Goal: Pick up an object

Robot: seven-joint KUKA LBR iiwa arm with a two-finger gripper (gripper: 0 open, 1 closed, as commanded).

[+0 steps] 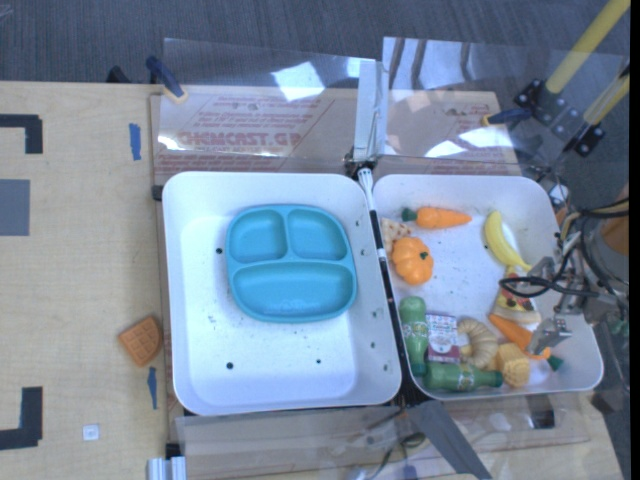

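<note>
Looking down at a slant on a pale wooden surface (70, 268) that carries two shallow white bins side by side. Near the surface's left part, just outside the left bin, lies a small tan waffle-like toy (141, 340). The left bin (290, 378) holds a blue divided plate (291, 263) toward its far side, with bare white floor nearer the camera.

The right bin (452, 268) is crowded with toy food. Along its far edge lies a carrot (437, 218); below it, against the left wall, sits a small orange pumpkin (412, 260). A yellow banana (503, 242) lies toward the far right corner. Along the near edge sit a green vegetable (413, 323), a small printed carton (441, 336), a green bottle (462, 377) lying flat, a croissant (479, 337) and a yellow corn piece (516, 371).

At the right edge of this bin the gripper (548, 330) hangs low among cables, over an orange and yellow cluster of toys (518, 313). Whether its fingers are wide or narrow cannot be told, and nothing is visibly held between them.

Judging from this, any toy could serve as the target, most likely one in the near right corner. The risk is the crowding: fingers closing there may strike the bin wall, pinch two toys at once, or push a rounded piece aside so it slips free.
</note>
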